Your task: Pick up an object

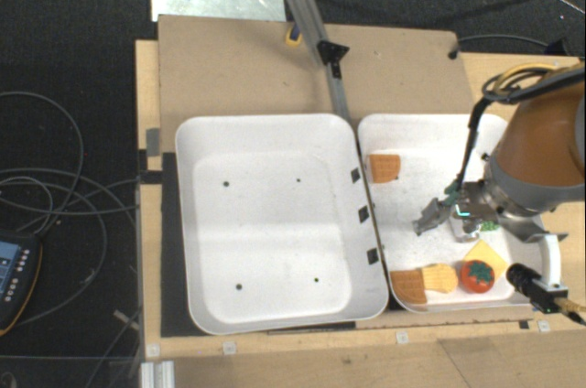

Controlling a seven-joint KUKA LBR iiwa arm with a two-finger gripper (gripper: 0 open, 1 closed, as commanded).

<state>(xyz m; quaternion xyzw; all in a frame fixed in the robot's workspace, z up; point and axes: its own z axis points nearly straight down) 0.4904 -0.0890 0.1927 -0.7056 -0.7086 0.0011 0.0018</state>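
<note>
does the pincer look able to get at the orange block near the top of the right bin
Probably yes. The orange block lies alone on bare bin floor, apart from the other items, and the pincer hangs just below and right of it with nothing between them.

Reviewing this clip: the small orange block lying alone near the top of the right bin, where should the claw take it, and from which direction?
Probably straight from above, closing across the orange block's two opposite flat sides. It lies flat on the right bin's floor, apart from the other items but near the wall by the left bin, so a sideways approach looks cramped.
</note>
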